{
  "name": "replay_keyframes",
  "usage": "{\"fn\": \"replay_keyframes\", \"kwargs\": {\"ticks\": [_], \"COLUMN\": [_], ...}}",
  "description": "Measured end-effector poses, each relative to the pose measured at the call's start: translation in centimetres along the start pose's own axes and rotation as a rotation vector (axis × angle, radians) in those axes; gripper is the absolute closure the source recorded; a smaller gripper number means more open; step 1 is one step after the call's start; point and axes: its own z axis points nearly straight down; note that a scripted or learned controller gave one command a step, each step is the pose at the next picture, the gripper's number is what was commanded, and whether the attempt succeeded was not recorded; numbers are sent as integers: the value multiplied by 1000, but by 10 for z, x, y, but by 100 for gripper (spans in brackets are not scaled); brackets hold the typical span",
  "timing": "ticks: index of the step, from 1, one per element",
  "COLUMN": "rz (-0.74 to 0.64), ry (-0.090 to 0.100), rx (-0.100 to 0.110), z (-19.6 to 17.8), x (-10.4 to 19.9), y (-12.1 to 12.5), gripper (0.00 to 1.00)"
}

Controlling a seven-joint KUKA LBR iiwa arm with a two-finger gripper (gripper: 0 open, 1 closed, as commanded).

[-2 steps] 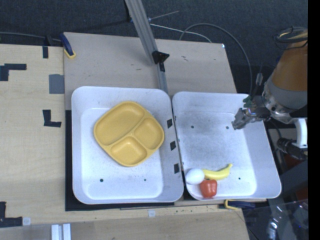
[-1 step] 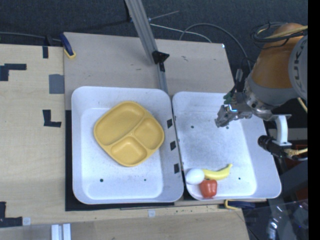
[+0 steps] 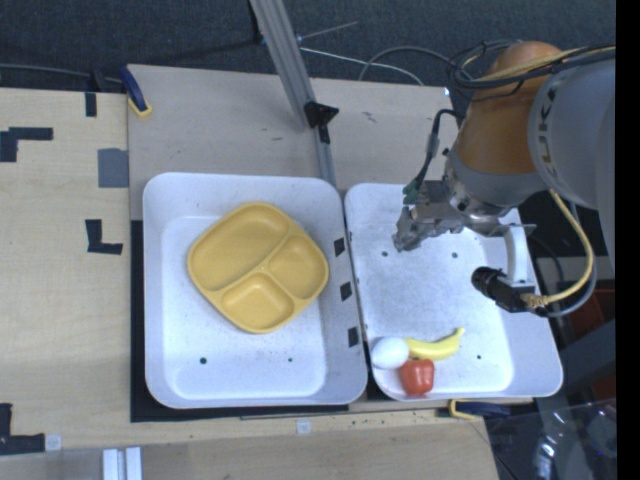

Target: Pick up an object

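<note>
At the left of the frame the counter point(image 3: 60, 268) carries dark tape marks, some cut off by the frame's edge. Next comes the left bin point(image 3: 165, 298), holding a yellow divided plate point(image 3: 258, 266) that sits tilted near its middle. The right bin point(image 3: 520, 358) keeps its objects crowded in its lower left corner: a white egg point(image 3: 390, 352) touching a red pepper point(image 3: 417, 375), with a yellow banana point(image 3: 437, 344) just above them. My end effector point(image 3: 408, 236) hangs over the upper part of that bin, well apart from the three objects; it is dark and small against my wrist, so I cannot tell how it stands. My arm point(image 3: 540, 118) covers the bin's upper right corner.
</note>
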Motion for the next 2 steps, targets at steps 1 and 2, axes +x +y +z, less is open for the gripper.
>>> {"fn": "replay_keyframes", "kwargs": {"ticks": [1, 2], "rz": [-1, 0], "ry": [1, 0], "rx": [-1, 0], "z": [-9, -11], "x": [52, 100], "y": [2, -2], "gripper": [100, 100]}}
